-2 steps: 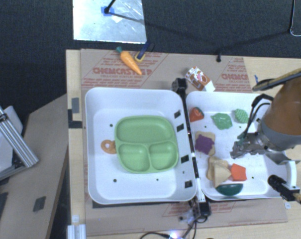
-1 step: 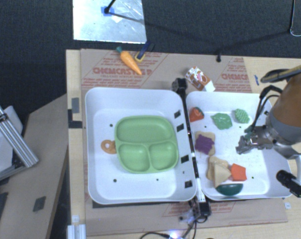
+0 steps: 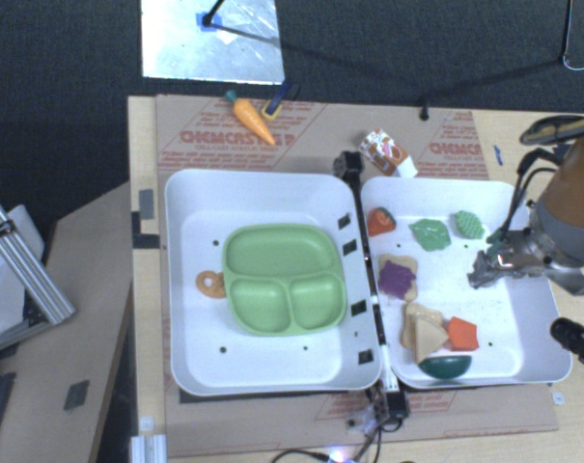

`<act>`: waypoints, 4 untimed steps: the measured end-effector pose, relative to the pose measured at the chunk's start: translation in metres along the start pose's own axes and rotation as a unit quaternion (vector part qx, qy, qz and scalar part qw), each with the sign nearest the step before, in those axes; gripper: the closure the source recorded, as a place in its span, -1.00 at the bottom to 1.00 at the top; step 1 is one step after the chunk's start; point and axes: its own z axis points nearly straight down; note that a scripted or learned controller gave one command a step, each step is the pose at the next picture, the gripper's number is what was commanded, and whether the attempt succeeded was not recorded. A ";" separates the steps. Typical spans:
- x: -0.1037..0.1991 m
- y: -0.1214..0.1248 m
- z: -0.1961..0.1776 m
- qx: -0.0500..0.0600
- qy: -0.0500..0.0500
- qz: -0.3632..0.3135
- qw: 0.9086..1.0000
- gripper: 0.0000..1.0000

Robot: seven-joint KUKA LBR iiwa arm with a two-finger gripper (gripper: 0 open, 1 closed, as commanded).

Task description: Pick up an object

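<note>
While the purple toy point(image 3: 397, 279) lies well left of it, the gripper point(image 3: 482, 272) — fingers unreadable — hangs low over the right white bin point(image 3: 538, 355).

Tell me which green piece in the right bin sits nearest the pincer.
The darker, bumpy green piece by the far wall; the paler one lies farther left.

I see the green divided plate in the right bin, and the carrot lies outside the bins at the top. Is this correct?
Not quite. The camera view shows the green divided plate in the left bin, not the right bin. The carrot does lie outside the bins, on the cardboard above them.
</note>
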 end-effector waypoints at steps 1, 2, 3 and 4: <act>0.054 0.007 0.010 0.002 0.002 -0.002 1.000 1.00; 0.108 0.012 0.018 0.002 0.002 -0.003 1.000 1.00; 0.166 0.022 0.002 0.002 0.002 -0.003 1.000 1.00; 0.226 0.030 0.009 0.002 0.002 -0.003 1.000 1.00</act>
